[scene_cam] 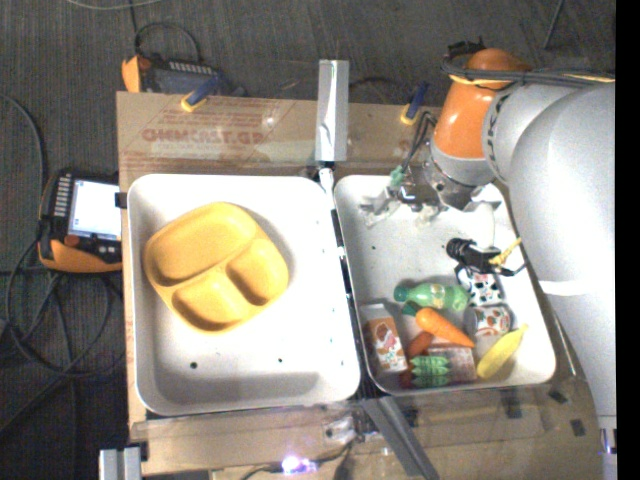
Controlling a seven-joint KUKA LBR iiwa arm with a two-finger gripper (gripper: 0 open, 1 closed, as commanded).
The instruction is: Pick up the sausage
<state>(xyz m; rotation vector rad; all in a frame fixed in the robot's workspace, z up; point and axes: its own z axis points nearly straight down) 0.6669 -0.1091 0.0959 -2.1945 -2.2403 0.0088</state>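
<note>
The small reddish-brown sausage lay in the lower part of the right white bin, wedged between a red-labelled packet and an orange plastic carrot. A green bottle and a yellow banana lay nearby. The gripper hovered over the bin's upper end, well apart from the sausage; whether it was spread could not be told. A yellow divided tray sat in the left bin.

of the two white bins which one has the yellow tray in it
The left bin. It holds the yellow tray; the right bin holds the toy food, with the gripper over its far end.
</note>
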